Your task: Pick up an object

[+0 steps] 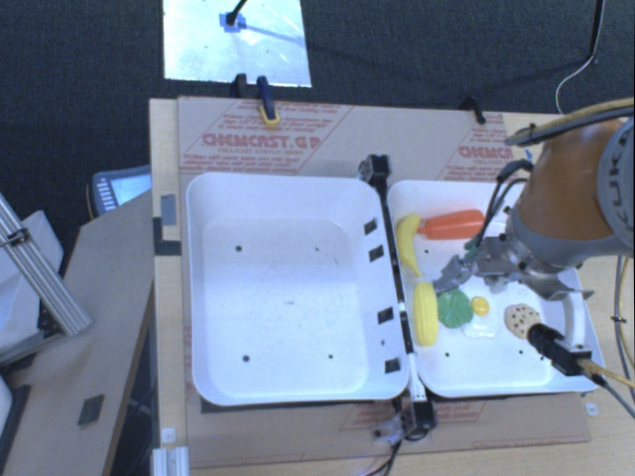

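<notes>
The right bin (496,380) holds several toy foods. A yellow banana (408,242) lies along its left wall, with an orange carrot (454,224) beside it at the back. A yellow corn cob (425,313) lies nearer the front, with a green leafy piece (455,309) right of it. Further right are a small fried egg (478,308) and a speckled cookie (520,317). My gripper (456,273) hangs low in this bin, just above the back edge of the green piece and right of the banana. I see nothing held in it.
The left bin (288,206) sits next to the right one, with black clips (377,256) along the shared divider. My grey and orange arm (580,191) covers the right bin's back right corner. Cardboard (298,137) lies under both bins.
</notes>
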`<state>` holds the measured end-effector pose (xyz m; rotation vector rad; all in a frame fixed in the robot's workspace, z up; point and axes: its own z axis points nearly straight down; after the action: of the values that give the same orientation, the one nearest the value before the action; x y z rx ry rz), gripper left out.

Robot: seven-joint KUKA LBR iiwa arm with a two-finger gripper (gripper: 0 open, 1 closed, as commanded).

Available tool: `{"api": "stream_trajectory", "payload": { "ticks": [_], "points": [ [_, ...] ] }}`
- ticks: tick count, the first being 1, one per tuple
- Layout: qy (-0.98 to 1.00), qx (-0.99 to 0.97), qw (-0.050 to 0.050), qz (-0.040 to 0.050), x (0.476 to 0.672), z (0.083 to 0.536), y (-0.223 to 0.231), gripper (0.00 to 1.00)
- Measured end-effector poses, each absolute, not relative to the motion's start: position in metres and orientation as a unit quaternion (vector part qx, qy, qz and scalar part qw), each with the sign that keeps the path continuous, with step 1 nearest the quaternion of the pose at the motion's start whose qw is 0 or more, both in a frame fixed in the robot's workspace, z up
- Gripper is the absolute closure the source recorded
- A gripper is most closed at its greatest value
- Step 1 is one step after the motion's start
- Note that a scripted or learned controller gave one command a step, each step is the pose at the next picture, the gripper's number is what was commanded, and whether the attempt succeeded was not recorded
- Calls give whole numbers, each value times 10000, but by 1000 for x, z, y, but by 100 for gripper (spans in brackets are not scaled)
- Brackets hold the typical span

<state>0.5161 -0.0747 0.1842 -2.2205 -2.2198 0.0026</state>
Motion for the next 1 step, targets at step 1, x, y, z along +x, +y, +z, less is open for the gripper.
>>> {"api": "stream_trajectory", "payload": {
  "ticks": [1],
  "points": [
    [-7111, -7031, -2, -17, 535, 185, -4, 0]
  ]
}}
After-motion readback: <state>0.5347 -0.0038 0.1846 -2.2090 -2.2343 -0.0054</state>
